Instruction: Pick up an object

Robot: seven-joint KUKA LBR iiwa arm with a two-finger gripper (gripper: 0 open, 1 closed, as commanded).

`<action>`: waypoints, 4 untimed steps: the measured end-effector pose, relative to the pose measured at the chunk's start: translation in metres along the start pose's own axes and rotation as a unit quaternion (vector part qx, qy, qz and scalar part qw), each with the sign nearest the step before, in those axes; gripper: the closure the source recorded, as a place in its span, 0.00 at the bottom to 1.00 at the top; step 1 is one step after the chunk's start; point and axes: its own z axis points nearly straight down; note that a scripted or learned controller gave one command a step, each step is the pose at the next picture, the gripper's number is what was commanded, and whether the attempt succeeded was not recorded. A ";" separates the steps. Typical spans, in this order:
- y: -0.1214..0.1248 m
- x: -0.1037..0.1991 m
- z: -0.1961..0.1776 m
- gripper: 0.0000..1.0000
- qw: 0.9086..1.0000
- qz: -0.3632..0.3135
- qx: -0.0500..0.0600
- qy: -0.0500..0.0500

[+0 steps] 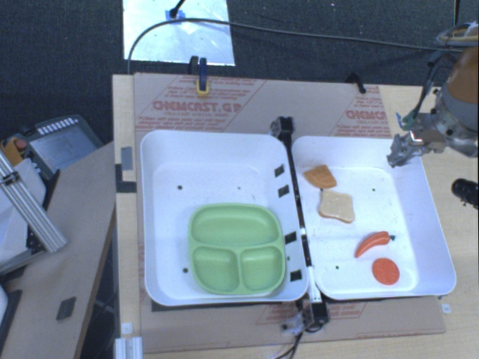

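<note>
The right bin (426, 200) holds an orange-brown wedge (320, 176), a pale slice of toast (337, 206), a red-orange chili pepper (372, 242) and a red round slice (386, 271). My gripper (400, 152) hangs at the far right rim of that bin, above its back corner, well away from all of these pieces. Nothing shows between its fingers. The arm comes in from the right edge of the view.
A green divided plate (236, 248) lies in the left bin (161, 200). A black divider strip (293, 200) runs between the bins. A clamp (201, 77) and cables sit at the bench's back; a grey device (63, 144) stands at the left.
</note>
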 end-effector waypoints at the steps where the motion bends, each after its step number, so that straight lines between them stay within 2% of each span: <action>1: -0.003 0.052 -0.003 1.00 1.000 -0.002 0.002 0.001; 2: -0.009 0.098 -0.003 1.00 1.000 -0.002 0.003 0.002; 3: -0.022 0.146 0.017 1.00 1.000 -0.002 0.003 0.002; 4: -0.027 0.203 0.016 1.00 1.000 -0.003 0.003 0.002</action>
